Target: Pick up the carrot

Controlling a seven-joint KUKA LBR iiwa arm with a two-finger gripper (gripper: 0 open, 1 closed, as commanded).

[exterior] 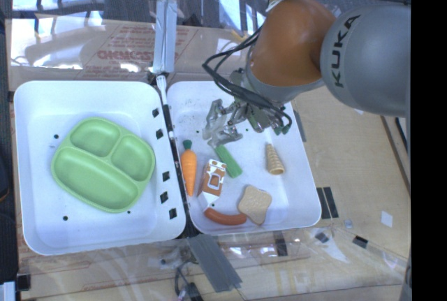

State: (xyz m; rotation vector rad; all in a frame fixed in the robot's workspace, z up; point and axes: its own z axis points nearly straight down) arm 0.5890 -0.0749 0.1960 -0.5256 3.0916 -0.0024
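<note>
I see the gripper [222,126] hovering in the right bin [302,153], fingers spread and holding nothing. The carrot [188,167] lies by that bin's left wall, beside a small carton [214,177].

— Where was the carrot [188,168]?
— It lay in the right bin [302,153], hard by the left wall, beside a small carton [214,177].
— And the gripper [222,126]?
— It hung above a green piece [228,160], apart from the carrot, nothing between its fingers. A green divided plate [103,163] sat in the left bin [35,111].
</note>
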